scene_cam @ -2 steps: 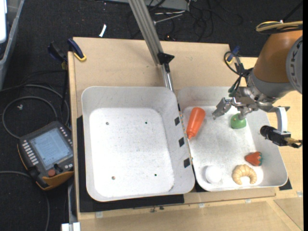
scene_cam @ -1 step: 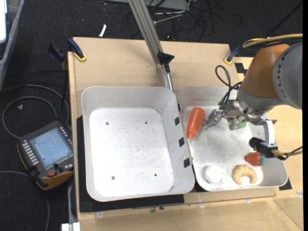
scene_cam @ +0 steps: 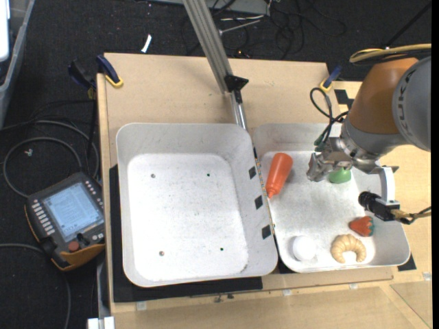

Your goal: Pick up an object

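Observation:
In the right bin lie an orange carrot-shaped object by the left wall, a white round object, a tan croissant near the front, a red strawberry and a green object partly hidden under the arm. My gripper hangs over the bin's back middle, right beside the green object and to the right of the carrot. Nothing shows between its fingers.
The left bin sits beside the right one, its tilted wall meeting it near the carrot. A metal pole slants down to the bins' back edge. A teach pendant lies off the bench at the left.

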